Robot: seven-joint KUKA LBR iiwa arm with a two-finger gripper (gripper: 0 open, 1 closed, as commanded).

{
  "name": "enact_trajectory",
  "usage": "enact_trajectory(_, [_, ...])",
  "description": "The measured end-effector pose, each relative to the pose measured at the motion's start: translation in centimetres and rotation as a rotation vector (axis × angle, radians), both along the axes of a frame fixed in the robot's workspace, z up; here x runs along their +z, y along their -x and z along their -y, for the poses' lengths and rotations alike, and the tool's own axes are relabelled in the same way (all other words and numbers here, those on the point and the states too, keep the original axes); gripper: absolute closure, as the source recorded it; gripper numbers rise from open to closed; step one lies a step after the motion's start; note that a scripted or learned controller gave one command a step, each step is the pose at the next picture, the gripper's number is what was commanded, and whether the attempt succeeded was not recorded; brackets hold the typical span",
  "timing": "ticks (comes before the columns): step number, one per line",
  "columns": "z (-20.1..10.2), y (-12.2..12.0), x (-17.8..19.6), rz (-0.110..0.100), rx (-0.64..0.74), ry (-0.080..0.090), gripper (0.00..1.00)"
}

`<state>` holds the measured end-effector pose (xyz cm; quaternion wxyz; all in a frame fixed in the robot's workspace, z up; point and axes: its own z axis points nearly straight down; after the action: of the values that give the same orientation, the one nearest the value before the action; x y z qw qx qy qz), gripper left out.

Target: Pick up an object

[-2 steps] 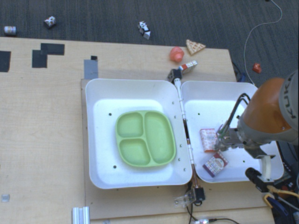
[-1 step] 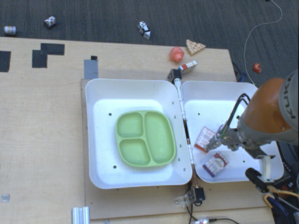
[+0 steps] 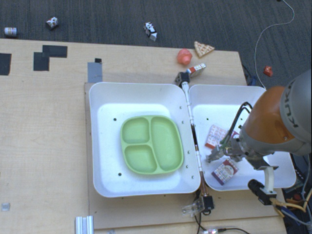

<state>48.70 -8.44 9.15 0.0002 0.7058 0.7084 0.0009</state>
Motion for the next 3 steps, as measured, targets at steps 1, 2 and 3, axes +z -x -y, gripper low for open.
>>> enact_trajectory(1, [0.0, -0.2, 1.1, 0.004, 0.001, 0.000, 1.00])
enact_trajectory(2, [0.0, -0.1, 1.1, 0.004, 0.001, 0.000, 0.00])
enact_trajectory(3, [1.1, -0.1, -0.5, 0.002, -0.001, -0.002, 0.00])
